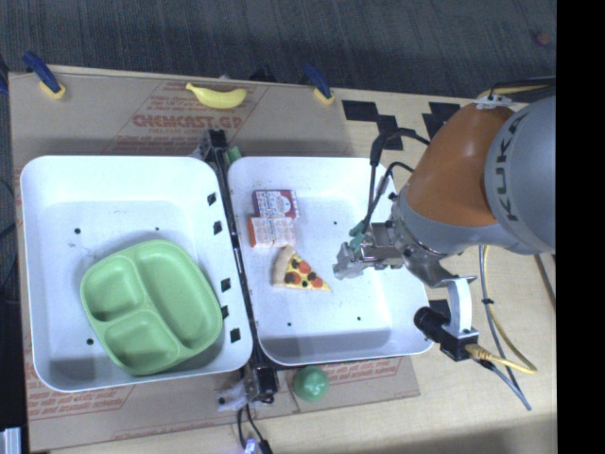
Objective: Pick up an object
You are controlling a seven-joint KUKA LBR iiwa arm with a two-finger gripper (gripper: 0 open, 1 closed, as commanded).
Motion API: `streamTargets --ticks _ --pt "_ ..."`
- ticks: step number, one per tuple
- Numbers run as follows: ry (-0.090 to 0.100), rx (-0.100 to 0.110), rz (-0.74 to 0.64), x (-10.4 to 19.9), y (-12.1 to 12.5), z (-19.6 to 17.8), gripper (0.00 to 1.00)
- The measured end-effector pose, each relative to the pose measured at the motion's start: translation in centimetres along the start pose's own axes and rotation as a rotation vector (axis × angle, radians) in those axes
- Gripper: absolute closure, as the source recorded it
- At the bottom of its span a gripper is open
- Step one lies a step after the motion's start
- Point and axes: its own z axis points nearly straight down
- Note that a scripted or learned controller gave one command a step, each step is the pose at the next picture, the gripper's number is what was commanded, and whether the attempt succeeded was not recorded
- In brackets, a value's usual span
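Right of the middle of the frame, the jaws [348,261] hang low over the right bin [378,334]. They look blurry and small, so I cannot tell if they are wide or narrow. Nothing shows between them.

Just to their left lies a toy pizza slice [301,271]. It is a flat triangle with a pale crust and red and dark dots on top. Above it, toward the top of the frame, sit a small orange box [268,231] and a red and white carton [275,202], touching each other.

I think the pizza slice is the closest thing to grab. But it is very flat, so the jaws could slide over it or just push it along the smooth white floor. They could also bump the box next to it.

A green plate [149,305] with three sections lies in the left bin [57,187]. It looks like smooth, shiny plastic with round corners.

On the tabletop [444,391], a round green ball [309,383] sits at the bottom, and a yellow toy banana [216,94] lies at the top on brown cardboard [274,121].
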Motion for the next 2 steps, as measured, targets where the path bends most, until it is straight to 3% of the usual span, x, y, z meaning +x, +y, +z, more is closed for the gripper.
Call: streamTargets --ticks 1,2 --pt "-0.001 0.003 0.002 -4.7 -0.1 2.9 1.0" --pt "0.0 0.003 -0.001 -1.7 -0.1 3.2 1.0"
